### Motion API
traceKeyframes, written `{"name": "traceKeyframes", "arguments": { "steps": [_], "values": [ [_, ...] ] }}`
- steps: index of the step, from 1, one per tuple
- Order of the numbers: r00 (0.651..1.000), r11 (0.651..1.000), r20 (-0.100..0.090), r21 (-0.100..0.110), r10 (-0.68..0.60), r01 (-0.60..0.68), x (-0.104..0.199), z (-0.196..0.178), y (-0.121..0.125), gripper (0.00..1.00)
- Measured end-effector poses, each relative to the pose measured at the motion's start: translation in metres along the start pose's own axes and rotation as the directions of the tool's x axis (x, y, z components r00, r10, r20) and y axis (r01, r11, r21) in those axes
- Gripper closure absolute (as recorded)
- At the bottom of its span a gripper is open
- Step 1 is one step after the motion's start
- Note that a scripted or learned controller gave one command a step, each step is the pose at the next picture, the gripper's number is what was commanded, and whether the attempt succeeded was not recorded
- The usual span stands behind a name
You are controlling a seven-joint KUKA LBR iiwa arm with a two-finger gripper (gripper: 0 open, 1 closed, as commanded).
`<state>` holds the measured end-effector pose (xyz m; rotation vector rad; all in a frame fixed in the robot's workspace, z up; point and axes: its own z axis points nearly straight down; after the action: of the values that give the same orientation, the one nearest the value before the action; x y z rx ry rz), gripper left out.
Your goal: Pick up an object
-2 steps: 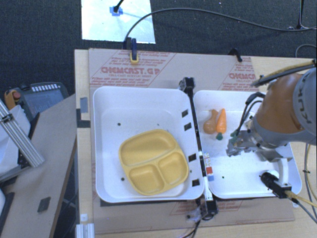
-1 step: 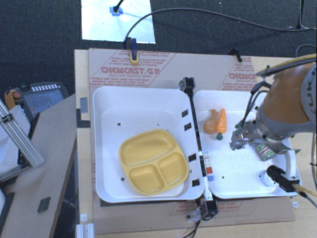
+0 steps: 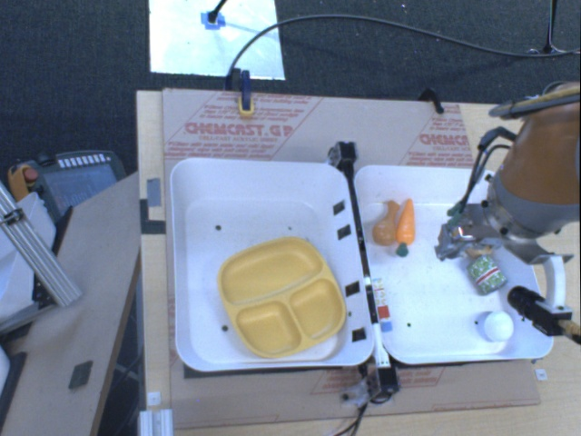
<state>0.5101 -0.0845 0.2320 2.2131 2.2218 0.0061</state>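
**Gripper low in the right bin, can beside it**

While the gripper (image 3: 451, 242) sits low over the right bin (image 3: 427, 334), whether it is released or clenched cannot be told. Just right of it, near the bin's right wall, lies one small printed can (image 3: 487, 273), tipped over; it looks stiff, light and prone to roll, so grasping across its round sides seems safest. Also here: one carrot (image 3: 406, 221), one tan pear-like piece (image 3: 388, 223), one white ball (image 3: 497, 325). One yellow divided tray (image 3: 281, 295) rests in the left bin (image 3: 209, 198)
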Motion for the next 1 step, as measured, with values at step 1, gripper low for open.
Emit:
{"name": "traceKeyframes", "arguments": {
  "steps": [1],
  "values": [
    [1.0,1.0,-0.003,0.004,-0.004,0.004,0.0427,0.0019,0.006,1.0]
  ]
}}
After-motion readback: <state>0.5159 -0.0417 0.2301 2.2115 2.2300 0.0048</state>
